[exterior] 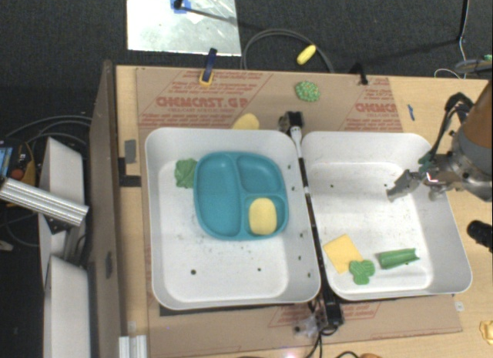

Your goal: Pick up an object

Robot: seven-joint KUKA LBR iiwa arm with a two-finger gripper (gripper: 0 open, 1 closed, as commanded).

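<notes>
My gripper (412, 175) hangs over the right part of the right bin (362, 148), open, with nothing between its fingers. Below it, near the bin's front, lie a yellow wedge (342, 252), a small green broccoli piece (360, 271) and a long green vegetable (397, 257). The left bin (223, 287) holds a blue divided plate (225, 195) with a yellow lump (263, 215) in its front right compartment. A green leafy piece (185, 172) lies against the plate's left edge.
Behind the bins on the cardboard lie a green knobbly piece (307, 91), a yellow piece (246, 122) and a yellow-tipped tool (208, 71). A black latch (293, 123) sits where the bins meet. A metal rail (42, 202) stands at the left.
</notes>
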